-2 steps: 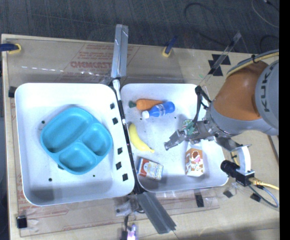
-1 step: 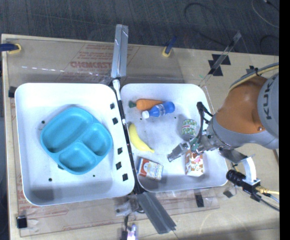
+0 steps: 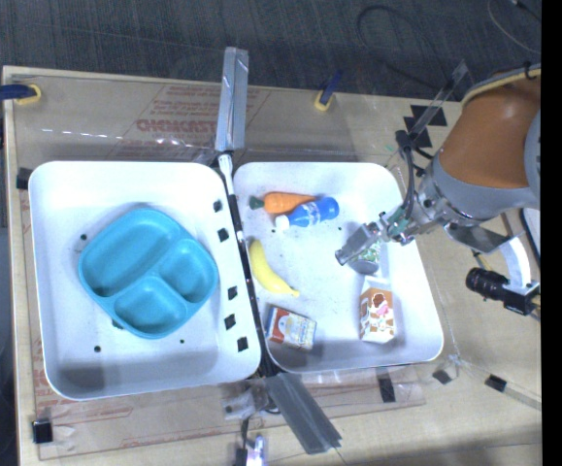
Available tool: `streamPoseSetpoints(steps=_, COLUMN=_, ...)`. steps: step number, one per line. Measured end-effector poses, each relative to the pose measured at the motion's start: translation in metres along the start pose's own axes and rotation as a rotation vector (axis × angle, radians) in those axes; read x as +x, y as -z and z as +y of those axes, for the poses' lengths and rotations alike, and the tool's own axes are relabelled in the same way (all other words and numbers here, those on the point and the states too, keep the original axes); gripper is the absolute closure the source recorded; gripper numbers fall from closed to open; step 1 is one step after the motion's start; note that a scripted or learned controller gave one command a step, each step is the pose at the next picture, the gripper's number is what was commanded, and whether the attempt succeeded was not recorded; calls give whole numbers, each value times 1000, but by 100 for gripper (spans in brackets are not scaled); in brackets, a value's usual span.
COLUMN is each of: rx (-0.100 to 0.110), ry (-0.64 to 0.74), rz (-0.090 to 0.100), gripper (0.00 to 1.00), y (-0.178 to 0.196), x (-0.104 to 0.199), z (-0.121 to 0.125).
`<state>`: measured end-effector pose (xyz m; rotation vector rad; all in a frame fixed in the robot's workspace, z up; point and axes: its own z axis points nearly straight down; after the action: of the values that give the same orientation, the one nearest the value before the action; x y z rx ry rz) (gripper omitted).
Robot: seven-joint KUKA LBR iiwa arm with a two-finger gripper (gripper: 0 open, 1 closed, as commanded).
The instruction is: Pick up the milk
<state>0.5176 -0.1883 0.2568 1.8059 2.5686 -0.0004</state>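
A small white and brown milk carton (image 3: pixel 379 316) lies near the front right corner of the right bin (image 3: pixel 418 289). A second carton, red and white (image 3: pixel 290 327), lies at the bin's front left. My gripper (image 3: pixel 358 252) hangs over the right side of this bin, just behind the white and brown carton and apart from it. Its fingers look spread, with nothing between them.
In the right bin there are also an orange carrot (image 3: pixel 282 202), a blue bottle (image 3: pixel 310 212) and a banana (image 3: pixel 267 270). The left bin (image 3: pixel 52 260) holds a blue divided plate (image 3: pixel 147 272). A metal divider (image 3: pixel 232 100) runs between the bins.
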Motion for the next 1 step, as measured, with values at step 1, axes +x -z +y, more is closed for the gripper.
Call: streamPoseSetpoints(steps=1, rx=3, ry=62, rz=2, gripper=0, y=-70, x=-7, z=-46)
